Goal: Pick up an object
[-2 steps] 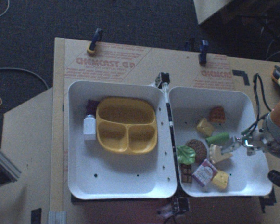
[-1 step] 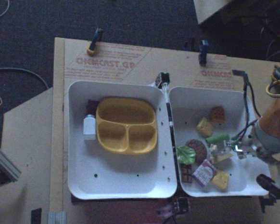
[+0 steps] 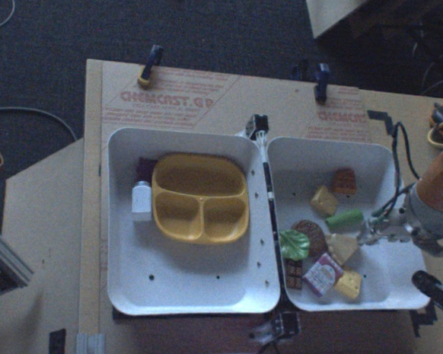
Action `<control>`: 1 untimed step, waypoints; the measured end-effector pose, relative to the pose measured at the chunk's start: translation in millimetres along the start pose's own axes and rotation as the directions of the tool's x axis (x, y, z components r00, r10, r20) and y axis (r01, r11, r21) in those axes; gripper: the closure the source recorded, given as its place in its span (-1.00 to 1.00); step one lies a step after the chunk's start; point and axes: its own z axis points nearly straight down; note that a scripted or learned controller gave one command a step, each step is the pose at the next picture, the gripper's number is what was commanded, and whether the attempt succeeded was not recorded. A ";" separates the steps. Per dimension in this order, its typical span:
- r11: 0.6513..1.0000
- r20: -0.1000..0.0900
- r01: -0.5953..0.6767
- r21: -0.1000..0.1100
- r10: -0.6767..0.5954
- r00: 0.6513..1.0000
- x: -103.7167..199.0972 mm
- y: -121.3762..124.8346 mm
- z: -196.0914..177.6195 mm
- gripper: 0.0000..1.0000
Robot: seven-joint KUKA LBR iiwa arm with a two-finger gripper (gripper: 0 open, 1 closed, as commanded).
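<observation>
The gripper (image 3: pixel 371 231) reaches in from the right and sits low over the right bin (image 3: pixel 376 158), its tip just beside the pale yellow cheese wedge (image 3: pixel 343 247) and the green cylinder (image 3: pixel 345 219). Whether its fingers are released or clenched cannot be told at this size.

The green cylinder lies on its side, long axis running left to right and tilted slightly toward the far right, its right end nearest the gripper. Around it the bin is crowded: a yellow wedge (image 3: pixel 324 200) to the far left, a brown block (image 3: pixel 345 181) farther still, a dark round patty (image 3: pixel 309 234) and a green leafy piece (image 3: pixel 295 245) to the left, a pink-and-white packet (image 3: pixel 322 275) and a yellow cube (image 3: pixel 349 285) near. Open floor remains along the bin's far wall and its near right corner.

The left bin (image 3: pixel 182 288) holds a yellow divided tray (image 3: pixel 201 198) with a small white bottle (image 3: pixel 142 200) touching its left edge; its near half is bare.
</observation>
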 end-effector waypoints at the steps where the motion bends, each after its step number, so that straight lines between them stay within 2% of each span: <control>1: 1.000 -0.001 0.000 0.011 0.000 1.000 -7.1 -3.3 -60.1 1.00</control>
